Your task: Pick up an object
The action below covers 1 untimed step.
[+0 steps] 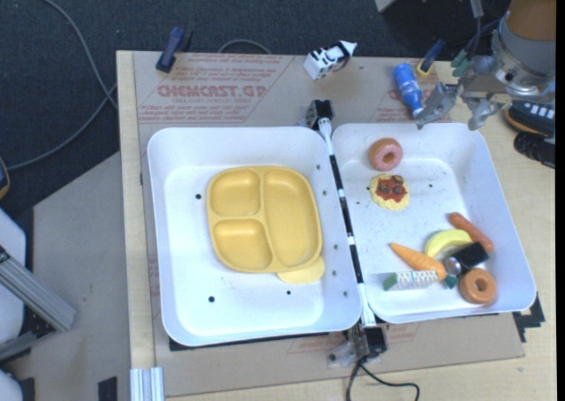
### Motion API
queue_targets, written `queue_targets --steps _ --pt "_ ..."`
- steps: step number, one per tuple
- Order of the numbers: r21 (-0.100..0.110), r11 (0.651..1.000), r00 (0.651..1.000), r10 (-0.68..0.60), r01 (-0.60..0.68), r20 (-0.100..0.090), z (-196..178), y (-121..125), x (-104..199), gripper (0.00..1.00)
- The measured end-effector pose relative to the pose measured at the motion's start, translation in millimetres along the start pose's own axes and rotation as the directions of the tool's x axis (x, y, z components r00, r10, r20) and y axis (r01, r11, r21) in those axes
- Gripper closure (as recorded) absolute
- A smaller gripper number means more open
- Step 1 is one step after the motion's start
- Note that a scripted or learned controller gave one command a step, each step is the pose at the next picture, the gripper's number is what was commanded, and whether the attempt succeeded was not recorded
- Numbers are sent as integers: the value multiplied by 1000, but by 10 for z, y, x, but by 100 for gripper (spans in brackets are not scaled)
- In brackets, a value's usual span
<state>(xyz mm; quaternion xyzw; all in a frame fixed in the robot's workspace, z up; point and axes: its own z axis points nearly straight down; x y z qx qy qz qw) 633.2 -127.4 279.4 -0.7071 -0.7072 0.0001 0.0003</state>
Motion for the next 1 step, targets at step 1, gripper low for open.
queue_targets --steps 1 --pt "3 1000 1000 0 0 -1 1076 164 289 0"
